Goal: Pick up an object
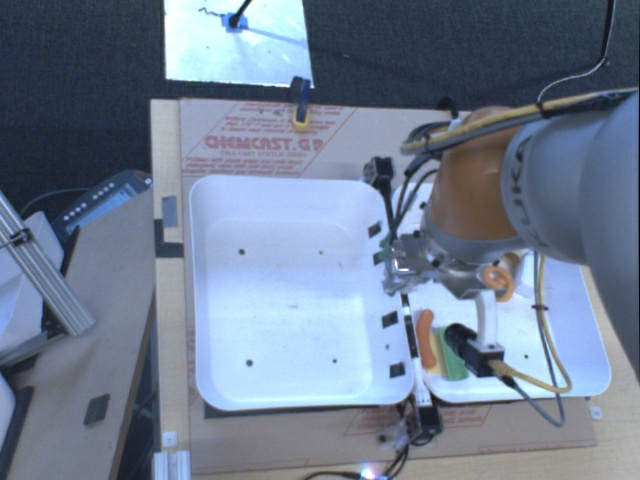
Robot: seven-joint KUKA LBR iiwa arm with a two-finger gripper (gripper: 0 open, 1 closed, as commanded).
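Observation:
My gripper (447,280) hangs low over the left part of the right bin (585,353), under the grey and orange wrist. An orange-red oblong thing (425,336) lies in that bin by its left wall, just in front of the gripper. Beside it sits a green thing (454,367), partly covered by the robot's own fittings. An orange ring-like thing (497,280) shows to the right of the wrist. The arm hides much of the bin's floor.
The left bin (215,368) stands beside the right one, and their walls meet in a narrow gap with black clips (391,320). Both rest on a printed cardboard sheet (265,140). A shiny plate (237,26) lies beyond the bench.

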